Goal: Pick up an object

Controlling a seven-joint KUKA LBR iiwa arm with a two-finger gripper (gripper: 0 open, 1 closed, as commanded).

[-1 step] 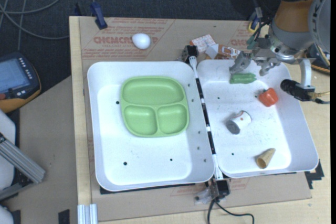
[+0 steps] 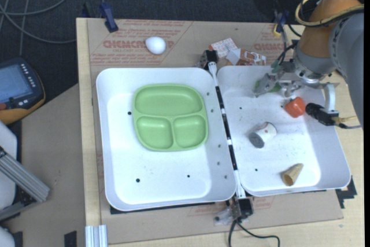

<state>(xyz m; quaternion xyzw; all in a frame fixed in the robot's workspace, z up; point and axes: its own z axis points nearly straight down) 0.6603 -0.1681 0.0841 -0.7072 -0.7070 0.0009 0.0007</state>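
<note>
One partly readable red "CHEMCAR…" print on the cardboard bench top (image 2: pixel 139 43).

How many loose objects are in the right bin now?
3: an orange piece near the gripper, a grey cylinder mid-bin, a tan cone at the front. The arm may hide more.

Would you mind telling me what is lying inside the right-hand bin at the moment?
The right bin holds a tan cone, a grey-and-white cylinder and an orange object. The hand reaches into its far end; whatever lies beneath the hand is covered.
</note>
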